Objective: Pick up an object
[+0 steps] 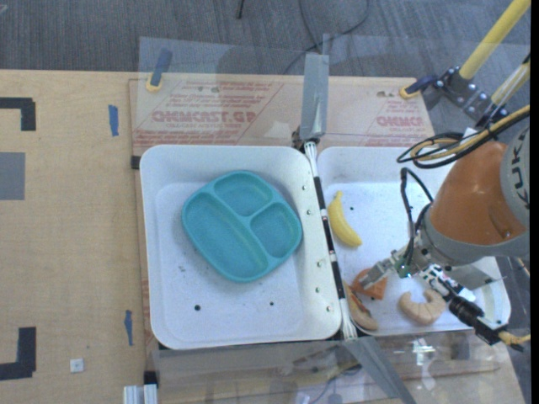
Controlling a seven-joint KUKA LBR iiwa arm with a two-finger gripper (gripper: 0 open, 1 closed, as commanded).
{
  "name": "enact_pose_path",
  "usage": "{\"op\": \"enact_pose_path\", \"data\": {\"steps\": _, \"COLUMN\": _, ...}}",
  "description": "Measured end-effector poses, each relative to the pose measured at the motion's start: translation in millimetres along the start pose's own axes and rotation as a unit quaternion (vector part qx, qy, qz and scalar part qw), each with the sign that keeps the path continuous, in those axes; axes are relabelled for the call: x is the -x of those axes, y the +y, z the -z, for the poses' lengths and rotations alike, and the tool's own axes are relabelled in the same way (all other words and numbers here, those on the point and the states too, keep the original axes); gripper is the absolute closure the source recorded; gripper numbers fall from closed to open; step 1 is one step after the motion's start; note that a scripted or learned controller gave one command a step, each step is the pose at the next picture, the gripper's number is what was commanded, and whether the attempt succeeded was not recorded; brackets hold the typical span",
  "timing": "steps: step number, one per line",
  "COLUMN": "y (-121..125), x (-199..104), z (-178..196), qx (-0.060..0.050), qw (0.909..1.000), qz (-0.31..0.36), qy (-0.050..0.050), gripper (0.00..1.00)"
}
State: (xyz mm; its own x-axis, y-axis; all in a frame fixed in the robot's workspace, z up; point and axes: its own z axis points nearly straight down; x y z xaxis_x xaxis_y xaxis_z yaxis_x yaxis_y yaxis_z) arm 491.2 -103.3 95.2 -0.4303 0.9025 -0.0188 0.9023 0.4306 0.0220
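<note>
A teal divided plate (242, 225) lies in the left white bin (160, 310) on a wooden counter (67, 225). Blue tape strips (113, 120) mark the counter, and black cables (337, 7) trail across the grey floor (101, 15) beyond.

Bright, even overhead light, no hard shadows. Left bin (168, 310) floor near-blown white; soft shadow under the teal plate (242, 225) rim. Faint glare on clear plastic sheet (210, 66) at back and the strip along the front edge. Desk (59, 242) evenly lit. Overall slightly soft, low-res; small items under the arm (484, 200) in right bin (379, 183) blurry, edges indistinct.
</note>
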Motion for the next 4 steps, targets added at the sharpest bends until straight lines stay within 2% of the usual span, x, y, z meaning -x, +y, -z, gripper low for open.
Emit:
{"op": "enact_pose_path", "data": {"steps": 1, "y": 39, "x": 20, "z": -2, "qx": -0.002, "qw": 0.9969, "qz": 0.078, "qy": 0.005, "gripper": 0.0}}
{"op": "enact_pose_path", "data": {"steps": 2, "y": 19, "x": 6, "z": 0, "qx": 0.002, "qw": 0.9975, "qz": 0.071, "qy": 0.001, "gripper": 0.0}}
{"op": "enact_pose_path", "data": {"steps": 3, "y": -1, "x": -1, "z": 0, "qx": 0.003, "qw": 0.9927, "qz": 0.12, "qy": 0.001, "gripper": 0.0}}
{"op": "enact_pose_path", "data": {"steps": 4, "y": -4, "x": -5, "z": -1, "qx": -0.002, "qw": 0.9996, "qz": 0.029, "qy": 0.004, "gripper": 0.0}}
